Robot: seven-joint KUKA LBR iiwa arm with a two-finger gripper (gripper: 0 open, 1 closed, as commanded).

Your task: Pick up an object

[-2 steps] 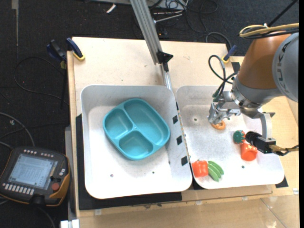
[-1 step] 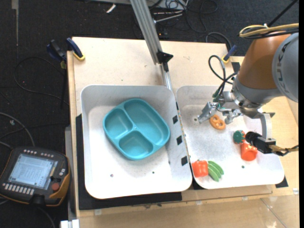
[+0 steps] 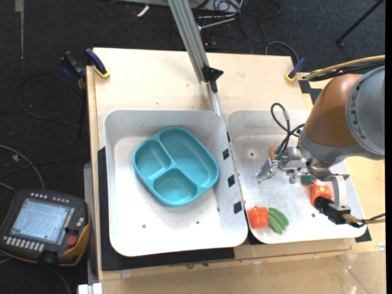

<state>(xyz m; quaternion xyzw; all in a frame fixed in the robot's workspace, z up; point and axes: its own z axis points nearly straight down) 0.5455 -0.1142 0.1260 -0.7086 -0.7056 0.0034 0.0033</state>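
The gripper [image 3: 267, 171], whose spread I cannot tell, hangs over the right bin [image 3: 251, 136], and the red toy [image 3: 258, 217] lies nearward by the near rim, a green toy [image 3: 277, 220] touching its right side.

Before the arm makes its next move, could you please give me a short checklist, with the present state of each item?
1. Something to pick: ok, an orange toy lies beside a green toy in the right bin.
2. Claw over that bin: ok.
3. Claw above the toys: not ok, it is farther back.
4. Teal tray out of the way: ok, it is in the left bin.
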